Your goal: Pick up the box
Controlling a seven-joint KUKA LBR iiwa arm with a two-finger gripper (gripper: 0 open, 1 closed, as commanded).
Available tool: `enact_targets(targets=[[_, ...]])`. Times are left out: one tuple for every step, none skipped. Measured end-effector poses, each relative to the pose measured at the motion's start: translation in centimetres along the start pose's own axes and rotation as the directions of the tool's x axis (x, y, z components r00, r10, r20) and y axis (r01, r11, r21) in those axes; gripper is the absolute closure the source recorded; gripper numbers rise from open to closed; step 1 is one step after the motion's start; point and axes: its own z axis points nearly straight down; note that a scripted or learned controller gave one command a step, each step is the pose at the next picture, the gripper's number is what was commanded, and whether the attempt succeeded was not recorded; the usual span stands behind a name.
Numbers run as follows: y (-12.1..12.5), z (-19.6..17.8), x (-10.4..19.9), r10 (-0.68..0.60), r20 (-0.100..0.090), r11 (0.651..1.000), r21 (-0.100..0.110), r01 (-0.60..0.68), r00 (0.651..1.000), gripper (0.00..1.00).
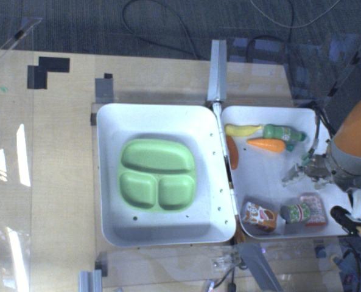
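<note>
A small box (259, 216) with a brown and white print lies in the right bin (259, 175) at its front left corner. My gripper (303, 170) hangs over the right half of that bin, behind and to the right of the box and clear of it. Its fingers stand open with nothing between them. The grey arm with its orange band (358, 132) comes in from the right edge.
A green-labelled can (295, 213) and a red packet (314, 208) lie just right of the box. A banana (242, 129), a green bottle (283, 132), a carrot (266, 144) and a red item (232, 152) sit at the back. A green compartment tray (157, 174) lies in the left bin (107, 181).
</note>
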Motion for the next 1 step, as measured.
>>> enact_targets(targets=[[-2.60, 0.90, -1.11, -0.052, -0.001, 0.999, -0.012, 0.052, 0.999, 0.00]])
